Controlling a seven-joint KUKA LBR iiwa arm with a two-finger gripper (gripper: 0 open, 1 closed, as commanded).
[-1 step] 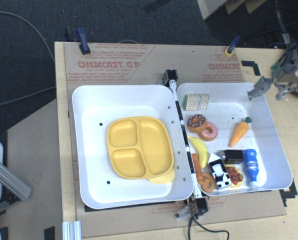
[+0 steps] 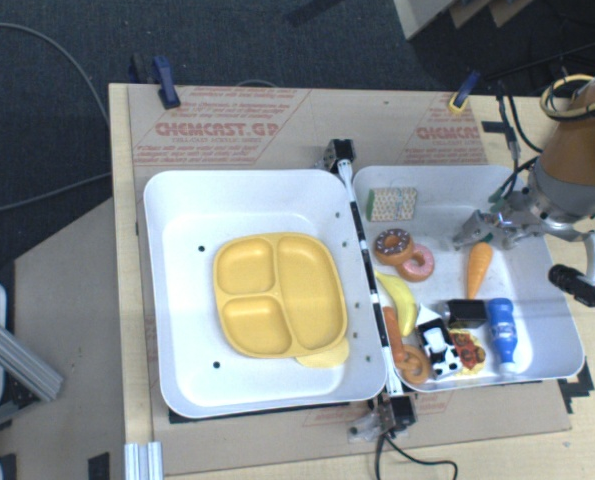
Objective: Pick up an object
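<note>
From above, the grey two-finger gripper (image 2: 489, 226) hovers spread wide over the right white bin (image 2: 447, 180), empty, just beyond the orange plastic carrot (image 2: 479, 264). Descend squarely astride the carrot. The blue bottle (image 2: 503, 333) and pink frosted doughnut (image 2: 407, 252) crowd nearby.

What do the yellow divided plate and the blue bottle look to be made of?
Yellow divided plate: probably moulded plastic, matte to satin; even colour, rounded edges, three pressed compartments. Blue bottle: looks like glossy plastic with a white cap and pale label; it is too small to be sure.
</note>
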